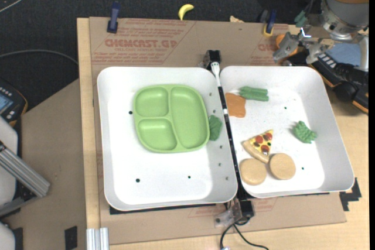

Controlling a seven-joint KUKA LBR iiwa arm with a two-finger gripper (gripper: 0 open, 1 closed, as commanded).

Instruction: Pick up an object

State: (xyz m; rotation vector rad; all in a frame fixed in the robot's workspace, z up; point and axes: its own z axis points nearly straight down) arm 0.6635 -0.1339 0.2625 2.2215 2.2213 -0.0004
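Observation:
My gripper [304,43] hangs at the top right, over the cardboard just beyond the right bin's far rim [269,69], with nothing seen in it. In the right bin lie a long green piece [254,93], an orange slab [235,105], a pizza slice [260,144], two round tan cookies [253,171] [282,165] and a small leafy green piece [304,132]. The left bin [117,173] holds a green divided plate [171,118], and a small green piece [215,127] leans at the plate's right edge.
Both bins sit on a cardboard sheet [146,41] held by blue clamps [113,17]. A yellow banana toy [185,10] lies beyond the board. A black clip [213,58] stands between the bins at the far side. Cables and gear crowd the right edge.

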